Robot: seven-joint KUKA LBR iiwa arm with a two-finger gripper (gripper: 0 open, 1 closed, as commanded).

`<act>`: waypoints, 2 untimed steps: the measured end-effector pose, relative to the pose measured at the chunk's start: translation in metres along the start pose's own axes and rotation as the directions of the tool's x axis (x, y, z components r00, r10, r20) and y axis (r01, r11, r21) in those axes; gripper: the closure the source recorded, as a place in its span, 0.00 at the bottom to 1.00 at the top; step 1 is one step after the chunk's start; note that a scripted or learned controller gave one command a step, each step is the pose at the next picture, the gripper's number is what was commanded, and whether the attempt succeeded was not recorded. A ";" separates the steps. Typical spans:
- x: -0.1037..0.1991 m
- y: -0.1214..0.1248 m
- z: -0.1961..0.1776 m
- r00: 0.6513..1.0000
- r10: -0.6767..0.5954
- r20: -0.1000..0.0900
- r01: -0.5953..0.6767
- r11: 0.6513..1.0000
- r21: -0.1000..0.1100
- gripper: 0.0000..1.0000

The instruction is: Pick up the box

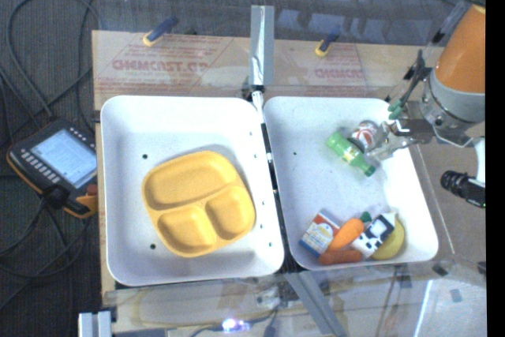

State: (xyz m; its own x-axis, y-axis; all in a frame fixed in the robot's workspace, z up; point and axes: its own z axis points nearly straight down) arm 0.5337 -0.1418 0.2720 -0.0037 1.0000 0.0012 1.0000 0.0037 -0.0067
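Gripper [388,140] low by green bottle [351,151], grip state unclear, box [319,234] well apart

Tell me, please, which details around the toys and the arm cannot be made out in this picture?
- Gripper, camera view: too small and blurred against the green plastic bottle to read its state.
- Small printed cardboard box: label too small to read; orange toy carrot covers one edge.
- Yellow toy banana: partly behind a black-and-white toy.

You get even, bright overhead light, soft shadows inside the white bins [118,193], and slightly soft focus throughout.
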 end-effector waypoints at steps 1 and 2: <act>0.078 -0.017 0.092 1.000 0.027 0.000 -0.027 1.000 0.002 0.00; 0.040 -0.049 0.156 1.000 0.027 -0.002 -0.027 1.000 0.001 0.00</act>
State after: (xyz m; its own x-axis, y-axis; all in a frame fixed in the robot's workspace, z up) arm 0.4835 -0.1020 0.1167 0.0231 0.9997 0.0026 0.9997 -0.0230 -0.0082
